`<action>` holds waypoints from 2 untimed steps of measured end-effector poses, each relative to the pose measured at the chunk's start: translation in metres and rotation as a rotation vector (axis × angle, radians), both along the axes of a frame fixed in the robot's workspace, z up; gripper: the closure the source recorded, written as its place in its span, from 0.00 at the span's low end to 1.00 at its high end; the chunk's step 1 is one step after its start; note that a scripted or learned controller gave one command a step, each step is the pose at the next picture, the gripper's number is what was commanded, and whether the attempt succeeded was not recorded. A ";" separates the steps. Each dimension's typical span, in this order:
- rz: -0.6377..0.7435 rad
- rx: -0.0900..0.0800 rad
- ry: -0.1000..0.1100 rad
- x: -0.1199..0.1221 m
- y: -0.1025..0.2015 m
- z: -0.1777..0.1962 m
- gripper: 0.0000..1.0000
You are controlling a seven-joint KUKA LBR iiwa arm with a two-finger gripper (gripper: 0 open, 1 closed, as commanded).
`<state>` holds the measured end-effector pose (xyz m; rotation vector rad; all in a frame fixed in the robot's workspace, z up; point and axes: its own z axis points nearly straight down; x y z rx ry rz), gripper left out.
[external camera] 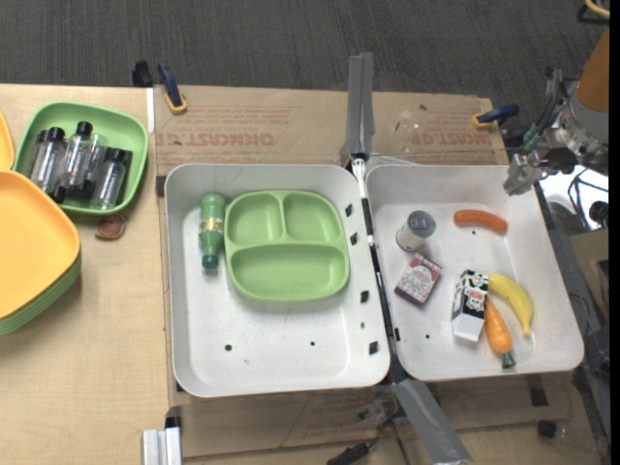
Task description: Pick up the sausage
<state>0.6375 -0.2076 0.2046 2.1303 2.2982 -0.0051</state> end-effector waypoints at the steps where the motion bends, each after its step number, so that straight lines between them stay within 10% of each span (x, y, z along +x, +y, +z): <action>1: 0.001 -0.001 -0.001 0.000 -0.001 0.009 1.00; 2: 0.280 0.007 0.005 -0.030 0.003 -0.040 1.00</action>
